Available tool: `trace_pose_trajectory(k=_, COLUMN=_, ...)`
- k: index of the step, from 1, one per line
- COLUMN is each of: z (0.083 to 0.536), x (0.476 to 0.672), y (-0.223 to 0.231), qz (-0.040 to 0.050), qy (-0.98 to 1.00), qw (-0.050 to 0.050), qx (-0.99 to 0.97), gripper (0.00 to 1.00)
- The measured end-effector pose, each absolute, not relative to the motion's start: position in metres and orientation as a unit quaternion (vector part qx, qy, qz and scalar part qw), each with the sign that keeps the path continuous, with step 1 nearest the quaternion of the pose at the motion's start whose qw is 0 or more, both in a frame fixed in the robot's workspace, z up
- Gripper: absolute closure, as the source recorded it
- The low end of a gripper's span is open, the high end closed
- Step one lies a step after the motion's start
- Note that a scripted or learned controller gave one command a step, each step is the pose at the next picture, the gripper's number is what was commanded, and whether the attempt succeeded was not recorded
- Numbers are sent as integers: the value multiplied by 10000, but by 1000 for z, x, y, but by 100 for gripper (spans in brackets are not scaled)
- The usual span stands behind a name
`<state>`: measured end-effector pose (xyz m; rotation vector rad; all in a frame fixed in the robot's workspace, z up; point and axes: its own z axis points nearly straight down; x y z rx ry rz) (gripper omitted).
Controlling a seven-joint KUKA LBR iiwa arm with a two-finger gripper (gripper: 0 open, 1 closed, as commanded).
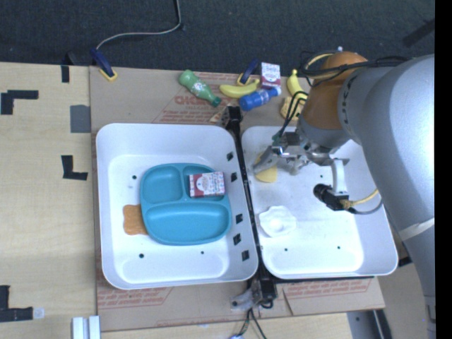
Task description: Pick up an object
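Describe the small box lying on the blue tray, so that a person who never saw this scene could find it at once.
Look at the left bin of the two white bins. A blue divided tray lies in its middle, and the small red and white box rests in the tray's upper right compartment. The only other loose item there, a flat tan piece, lies outside the tray at its left edge.

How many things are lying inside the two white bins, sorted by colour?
Blue: 1, the plate
Red and white: 1, the small carton
Orange-brown: 1, the toast slice
Yellow: 1, the yellow piece
White: 1, the white lump
Total: 5
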<state>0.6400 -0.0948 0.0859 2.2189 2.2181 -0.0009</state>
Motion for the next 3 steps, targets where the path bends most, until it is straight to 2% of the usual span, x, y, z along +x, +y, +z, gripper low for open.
trace_pose_trajectory(k=1, z=96, x=640, y=-95, qz=-1, qy=7071, qw=21, qx=7072, gripper=100)
trace_pose_trajectory(k=2, z=86, x=583, y=-101, qz=3, qy=7073, qw=7, qx=7069, gripper=100)
trace_pose_trajectory(k=3, z=184, x=539, y=-48, qz=1, qy=7078, qw=-5, qx=7064, gripper=100)
